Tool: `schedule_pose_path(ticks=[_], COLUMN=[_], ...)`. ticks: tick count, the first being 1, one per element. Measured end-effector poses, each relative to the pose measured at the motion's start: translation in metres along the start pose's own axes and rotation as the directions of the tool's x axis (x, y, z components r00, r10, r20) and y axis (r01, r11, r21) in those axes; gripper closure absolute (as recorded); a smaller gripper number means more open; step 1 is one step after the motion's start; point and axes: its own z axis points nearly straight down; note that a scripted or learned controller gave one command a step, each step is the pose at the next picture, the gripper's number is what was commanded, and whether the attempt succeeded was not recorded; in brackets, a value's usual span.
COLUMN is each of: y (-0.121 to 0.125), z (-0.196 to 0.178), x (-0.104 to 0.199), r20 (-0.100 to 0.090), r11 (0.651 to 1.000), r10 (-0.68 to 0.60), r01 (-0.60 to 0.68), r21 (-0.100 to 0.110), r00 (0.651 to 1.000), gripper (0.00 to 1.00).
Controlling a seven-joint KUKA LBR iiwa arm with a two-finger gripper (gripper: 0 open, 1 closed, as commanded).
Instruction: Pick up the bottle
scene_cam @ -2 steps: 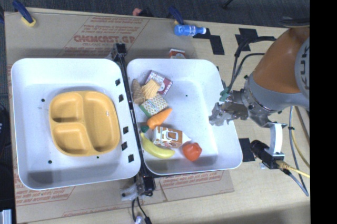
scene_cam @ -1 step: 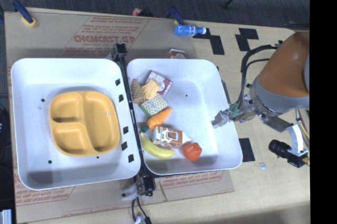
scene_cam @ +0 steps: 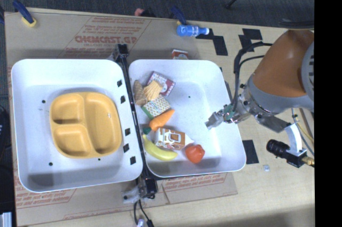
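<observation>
Looking down at a slant on a cardboard-covered bench [scene_cam: 96, 33] with two shallow white bins side by side.

Reaching in from the right: a grey arm [scene_cam: 286, 79] with an orange band, ending in the gripper [scene_cam: 215, 120] above the bare floor of the right bin [scene_cam: 206, 92], near that bin's right wall. Open or clenched: cannot tell, the tip too small and blurred. Nothing visibly held.

Well apart from the gripper tip, up the view and a little left: the bottle [scene_cam: 191, 31], blue with a pale cap end, lying on its side on the bench, outside both bins and just beyond the right bin's far edge.

Left of the gripper tip, clustered along the right bin's left side:
- an orange carrot [scene_cam: 161, 119], roughly level with the tip;
- above the carrot, a small patterned packet [scene_cam: 155, 107], tan crackers [scene_cam: 147, 91] and a dark red packet [scene_cam: 163, 82];
- below the carrot, a small carton [scene_cam: 171, 139] touching a yellow banana [scene_cam: 158, 151].

Below and slightly left of the tip, nearest of all the items: a red round fruit [scene_cam: 195, 153], just beside the carton.

Far left of the tip, in the left bin [scene_cam: 32, 81]: a yellow divided plate [scene_cam: 85, 124].
</observation>
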Motion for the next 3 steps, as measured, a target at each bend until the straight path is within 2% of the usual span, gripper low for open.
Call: schedule_pose_path(ticks=[1, 2, 3], y=[-0.011, 0.000, -0.012], z=[-0.013, 0.000, -0.016], x=[-0.036, 0.001, -0.038], r20=[0.004, 0.003, 0.004], r11=[0.998, 0.995, 1.000], r10=[-0.061, -0.099, -0.004], r01=[0.061, 0.099, 0.004], r21=[-0.002, -0.001, -0.002], r00=[0.998, 0.995, 1.000], gripper=[1.00, 1.00, 1.00])
